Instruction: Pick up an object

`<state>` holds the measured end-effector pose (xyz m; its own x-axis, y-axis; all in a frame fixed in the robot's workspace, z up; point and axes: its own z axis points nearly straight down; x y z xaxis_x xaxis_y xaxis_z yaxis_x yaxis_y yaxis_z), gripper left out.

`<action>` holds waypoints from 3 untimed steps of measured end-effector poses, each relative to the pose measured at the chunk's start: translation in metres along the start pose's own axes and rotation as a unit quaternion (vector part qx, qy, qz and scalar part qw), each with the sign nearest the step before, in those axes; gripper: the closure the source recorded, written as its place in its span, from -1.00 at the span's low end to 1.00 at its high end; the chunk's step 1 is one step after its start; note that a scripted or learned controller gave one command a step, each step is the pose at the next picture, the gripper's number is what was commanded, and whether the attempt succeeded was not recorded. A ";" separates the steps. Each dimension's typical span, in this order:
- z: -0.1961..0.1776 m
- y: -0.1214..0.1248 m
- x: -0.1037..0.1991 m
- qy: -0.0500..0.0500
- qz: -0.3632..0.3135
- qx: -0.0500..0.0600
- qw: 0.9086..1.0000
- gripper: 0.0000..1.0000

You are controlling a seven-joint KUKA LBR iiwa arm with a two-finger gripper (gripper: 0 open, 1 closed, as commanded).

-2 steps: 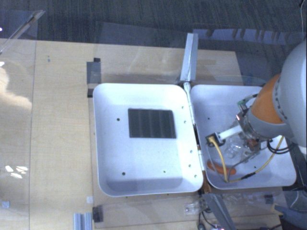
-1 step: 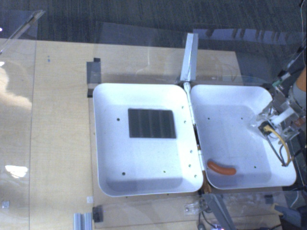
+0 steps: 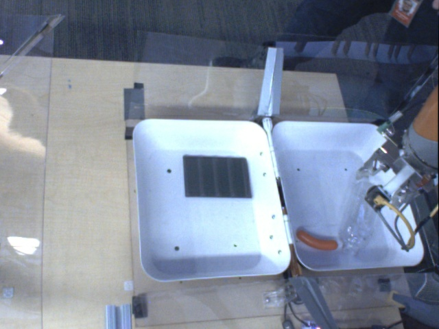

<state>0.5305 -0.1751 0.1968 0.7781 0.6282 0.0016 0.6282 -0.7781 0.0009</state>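
Sausage [image 3: 317, 240], orange-red, lies flat on the floor of the right bin [image 3: 322, 149], low in the frame near that bin's lower left corner, close to the wall it shares with the left bin [image 3: 158, 184]. You'll see it runs roughly left to right, slightly tilted down toward the right.

Just right of it sits something clear [image 3: 355, 233], plastic or glass by the look; its outline is too faint to name.

Arm [image 3: 425, 132] enters from the right edge, mid-frame, over the right bin's right side. Jaws [image 3: 374, 184] hang above the bin floor, up and right of the sausage, well apart from it. You can't tell from this angle whether they are spread or pressed together; cables and brackets clutter that spot. Nothing visible between them.

Left bin holds a dark ribbed rectangular pad [image 3: 217, 177] lying flat near its centre. Both bins rest on the pale wooden tabletop [image 3: 82, 184].
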 end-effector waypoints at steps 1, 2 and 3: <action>-0.026 0.013 -0.024 0.001 -0.002 -0.002 1.000 -1.00; -0.026 0.013 -0.024 0.001 -0.003 -0.002 1.000 -1.00; 0.100 0.010 0.021 0.002 -0.053 -0.002 0.999 -1.00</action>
<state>0.5535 -0.1694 0.0971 0.7074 0.7068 0.0061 0.7068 -0.7074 0.0048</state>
